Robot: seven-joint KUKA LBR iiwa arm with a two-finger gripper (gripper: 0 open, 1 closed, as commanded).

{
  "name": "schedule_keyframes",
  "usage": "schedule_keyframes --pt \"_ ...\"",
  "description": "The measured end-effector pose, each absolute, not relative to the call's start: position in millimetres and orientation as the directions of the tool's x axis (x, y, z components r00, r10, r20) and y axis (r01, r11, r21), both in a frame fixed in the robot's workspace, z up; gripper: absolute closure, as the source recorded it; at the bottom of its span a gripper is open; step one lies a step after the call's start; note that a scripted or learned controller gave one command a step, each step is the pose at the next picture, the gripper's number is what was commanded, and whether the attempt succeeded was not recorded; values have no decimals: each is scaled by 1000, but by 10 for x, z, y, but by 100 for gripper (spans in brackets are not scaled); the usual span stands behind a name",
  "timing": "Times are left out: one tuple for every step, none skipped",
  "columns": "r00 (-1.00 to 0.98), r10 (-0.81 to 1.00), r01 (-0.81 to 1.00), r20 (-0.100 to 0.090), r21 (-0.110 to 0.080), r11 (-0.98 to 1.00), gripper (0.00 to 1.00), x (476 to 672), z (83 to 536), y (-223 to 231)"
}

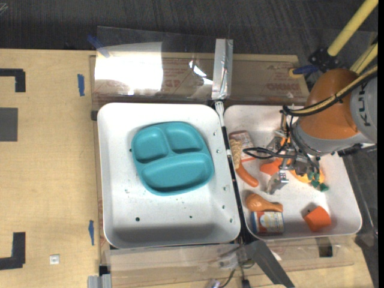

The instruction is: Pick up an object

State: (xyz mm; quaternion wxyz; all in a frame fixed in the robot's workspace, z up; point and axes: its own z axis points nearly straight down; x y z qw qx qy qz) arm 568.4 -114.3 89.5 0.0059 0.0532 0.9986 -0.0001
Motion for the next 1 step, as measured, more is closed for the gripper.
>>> schedule_keyframes --pt "-999 -53 -53 -11 -2 999 0 6419 880 -1414"
